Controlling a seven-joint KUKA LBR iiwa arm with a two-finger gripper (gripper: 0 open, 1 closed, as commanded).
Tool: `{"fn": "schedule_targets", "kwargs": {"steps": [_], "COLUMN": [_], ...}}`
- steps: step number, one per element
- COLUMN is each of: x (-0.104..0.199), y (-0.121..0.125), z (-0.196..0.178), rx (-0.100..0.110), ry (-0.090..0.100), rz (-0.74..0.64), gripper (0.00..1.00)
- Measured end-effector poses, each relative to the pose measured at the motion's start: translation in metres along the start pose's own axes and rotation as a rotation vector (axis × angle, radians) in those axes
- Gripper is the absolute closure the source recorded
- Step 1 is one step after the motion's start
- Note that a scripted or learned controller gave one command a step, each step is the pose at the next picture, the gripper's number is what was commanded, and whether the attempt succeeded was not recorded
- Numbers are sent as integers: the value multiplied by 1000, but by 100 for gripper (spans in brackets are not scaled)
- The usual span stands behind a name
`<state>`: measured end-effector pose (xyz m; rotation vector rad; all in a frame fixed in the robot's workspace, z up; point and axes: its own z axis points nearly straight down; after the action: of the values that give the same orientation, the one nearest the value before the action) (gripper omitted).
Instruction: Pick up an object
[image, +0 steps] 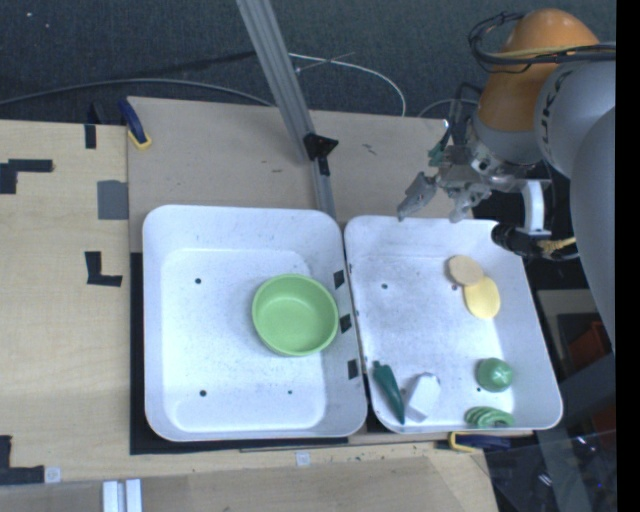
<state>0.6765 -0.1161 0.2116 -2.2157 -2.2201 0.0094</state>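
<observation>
Gripper (436, 203) hovers over right bin's (420, 300) far rim, jaws apart, holding nothing. Yellow pieces (474, 285) lie near right wall; descent here risks striking the rim.

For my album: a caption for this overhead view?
Gripper open above right bin's far edge; green bowl in left bin.

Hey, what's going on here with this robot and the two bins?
The arm's pincer hangs open above the far edge of the right bin, holding nothing. That bin holds two yellow pieces, a green ball and some small items near its front edge. A green bowl sits in the left bin.
</observation>
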Motion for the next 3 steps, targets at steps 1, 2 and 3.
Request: {"fn": "schedule_targets", "kwargs": {"steps": [1,2,3], "x": [-2,-7,-6], "y": [-5,-4,-3], "z": [45,91,77], "rx": [-1,-1,-6], "ry": [0,-1,-1], "rz": [0,1,-1], "gripper": [0,0,100]}}
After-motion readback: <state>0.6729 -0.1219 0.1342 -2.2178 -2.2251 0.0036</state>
